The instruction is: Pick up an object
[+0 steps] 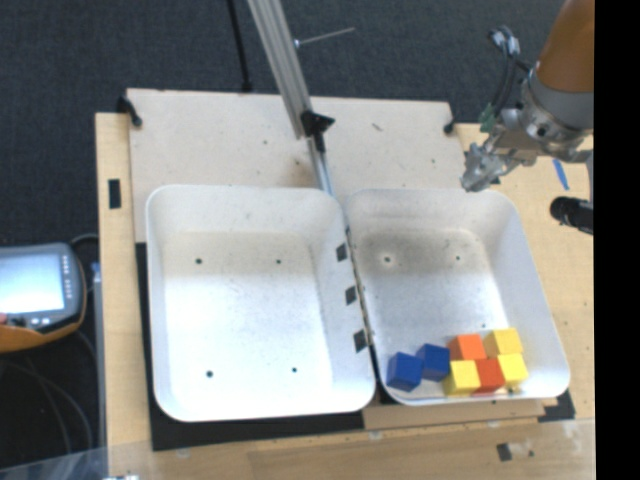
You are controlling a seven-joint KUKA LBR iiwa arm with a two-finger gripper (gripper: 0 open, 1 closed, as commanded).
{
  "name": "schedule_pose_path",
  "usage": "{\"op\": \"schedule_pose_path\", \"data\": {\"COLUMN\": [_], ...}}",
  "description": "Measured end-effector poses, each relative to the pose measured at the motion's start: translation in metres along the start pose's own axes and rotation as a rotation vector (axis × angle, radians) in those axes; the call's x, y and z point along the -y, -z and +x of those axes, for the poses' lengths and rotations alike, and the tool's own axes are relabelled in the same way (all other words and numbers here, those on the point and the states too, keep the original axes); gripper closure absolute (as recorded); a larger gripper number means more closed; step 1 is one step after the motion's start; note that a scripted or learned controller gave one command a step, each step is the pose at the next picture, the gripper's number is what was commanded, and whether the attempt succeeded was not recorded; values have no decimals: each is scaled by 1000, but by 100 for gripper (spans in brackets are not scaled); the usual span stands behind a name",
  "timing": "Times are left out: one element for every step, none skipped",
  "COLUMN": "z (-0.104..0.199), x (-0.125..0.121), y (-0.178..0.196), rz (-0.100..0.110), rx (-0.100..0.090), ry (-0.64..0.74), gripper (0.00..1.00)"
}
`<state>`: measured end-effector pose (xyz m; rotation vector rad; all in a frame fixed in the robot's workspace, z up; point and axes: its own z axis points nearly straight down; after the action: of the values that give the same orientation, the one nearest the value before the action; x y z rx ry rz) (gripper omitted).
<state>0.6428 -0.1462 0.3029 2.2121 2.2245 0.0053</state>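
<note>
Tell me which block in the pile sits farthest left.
The larger blue block: leftmost in the right bin, left of the other blue block; orange and yellow ones lie further right.

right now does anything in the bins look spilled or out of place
Nothing stands out. The blocks, blue, orange, yellow and red, sit bunched in the near corner of the right bin. The gripper hangs over that bin's far edge.

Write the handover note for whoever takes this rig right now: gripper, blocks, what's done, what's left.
Gripper: above the far right corner of the right bin, nothing seen between its fingers; open or shut unclear.
Blocks: blue blocks, yellow and orange blocks clustered in that bin's near right corner.
Left bin: beside it, on the bench.
Done: no pick yet.
Left: move down to the cluster, grasp one block, lift.
</note>
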Motion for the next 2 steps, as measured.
{"op": "schedule_pose_path", "data": {"z": [-30, -15], "x": [52, 6], "y": [13, -88], "rz": [4, 11], "rx": [1, 0], "ry": [-9, -3], "gripper": [100, 100]}}
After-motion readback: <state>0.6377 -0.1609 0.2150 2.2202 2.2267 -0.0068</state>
